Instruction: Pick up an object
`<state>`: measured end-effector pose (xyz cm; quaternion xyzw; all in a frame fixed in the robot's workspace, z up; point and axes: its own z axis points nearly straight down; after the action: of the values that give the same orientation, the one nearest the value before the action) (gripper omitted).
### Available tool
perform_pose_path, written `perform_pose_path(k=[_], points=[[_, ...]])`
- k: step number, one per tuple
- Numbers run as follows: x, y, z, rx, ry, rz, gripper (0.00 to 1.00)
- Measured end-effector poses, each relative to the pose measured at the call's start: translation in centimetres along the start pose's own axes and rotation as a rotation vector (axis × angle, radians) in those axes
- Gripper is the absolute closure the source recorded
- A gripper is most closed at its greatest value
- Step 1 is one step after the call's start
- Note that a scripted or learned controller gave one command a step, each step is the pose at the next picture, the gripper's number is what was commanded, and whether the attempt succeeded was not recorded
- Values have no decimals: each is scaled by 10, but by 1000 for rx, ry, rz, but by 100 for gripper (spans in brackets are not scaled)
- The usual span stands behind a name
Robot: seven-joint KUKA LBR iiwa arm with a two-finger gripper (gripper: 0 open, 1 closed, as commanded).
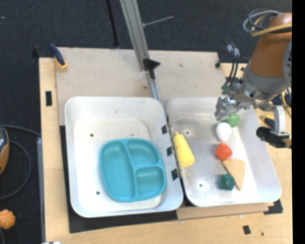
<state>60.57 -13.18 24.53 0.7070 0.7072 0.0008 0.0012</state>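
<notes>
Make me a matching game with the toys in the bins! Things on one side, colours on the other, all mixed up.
Things:
1. divided plate
2. ball
3. egg
4. banana

Colours:
A. white
B. yellow
C. light blue
D. red

Pairs: 1-C, 2-D, 3-A, 4-B

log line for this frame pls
arm: over right bin | gripper: above green object | grasp: none seen | left bin: teal tray

bare right bin point(198, 121) floor left, toys point(224, 151) crowding right
</notes>
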Motion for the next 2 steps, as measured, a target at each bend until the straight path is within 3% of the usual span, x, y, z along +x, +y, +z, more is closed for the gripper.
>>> perform_pose_path(k=[2], points=[[98,-4,13,3,1,-6,100]])
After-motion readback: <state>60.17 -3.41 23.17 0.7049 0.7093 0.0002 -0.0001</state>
